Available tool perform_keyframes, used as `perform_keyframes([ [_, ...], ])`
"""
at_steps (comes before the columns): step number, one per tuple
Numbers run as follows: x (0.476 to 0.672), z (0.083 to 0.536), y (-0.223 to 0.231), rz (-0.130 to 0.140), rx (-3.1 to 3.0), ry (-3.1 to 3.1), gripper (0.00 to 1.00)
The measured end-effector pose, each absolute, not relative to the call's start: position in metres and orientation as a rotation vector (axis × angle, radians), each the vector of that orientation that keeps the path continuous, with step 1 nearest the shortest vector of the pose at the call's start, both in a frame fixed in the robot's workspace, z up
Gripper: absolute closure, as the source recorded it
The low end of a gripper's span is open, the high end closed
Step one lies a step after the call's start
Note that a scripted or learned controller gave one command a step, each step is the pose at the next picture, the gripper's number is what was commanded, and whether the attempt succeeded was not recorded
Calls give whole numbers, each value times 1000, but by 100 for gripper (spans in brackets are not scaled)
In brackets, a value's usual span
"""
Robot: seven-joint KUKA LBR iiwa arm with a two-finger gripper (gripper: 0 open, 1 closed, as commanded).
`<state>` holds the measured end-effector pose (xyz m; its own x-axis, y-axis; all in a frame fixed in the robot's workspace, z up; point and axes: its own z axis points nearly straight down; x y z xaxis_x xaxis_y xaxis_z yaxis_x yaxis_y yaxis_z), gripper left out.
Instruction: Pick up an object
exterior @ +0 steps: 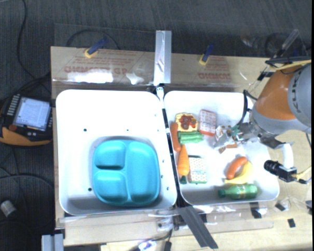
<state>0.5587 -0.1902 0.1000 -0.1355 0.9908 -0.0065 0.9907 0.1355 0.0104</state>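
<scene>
The right bin [261, 156] holds several toy foods: a pizza slice [187, 121], a pink-and-white packet [208, 119], a green piece [191, 137], a carrot [183, 161], a small cracker box [198, 169], an orange sausage [236, 167] lying on a yellow banana [243, 178], and a dark green cucumber [238, 191]. My gripper [227, 135] hangs low over the middle of this bin, just right of the packet and above the sausage. A small orange-red bit shows right beneath it. Nothing is clearly held.
The left bin [78, 119] contains a turquoise divided plate [126, 171]. The grey arm with its orange band [276, 95] crosses the right bin's far right wall. A black fitting [275, 167] sits at the right rim. A handheld device [26, 116] lies left of the bench.
</scene>
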Motion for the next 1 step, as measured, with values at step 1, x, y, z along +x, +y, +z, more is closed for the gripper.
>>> perform_keyframes([
  [1, 648, 91, -187, -51, 2320, 2165, 100],
])
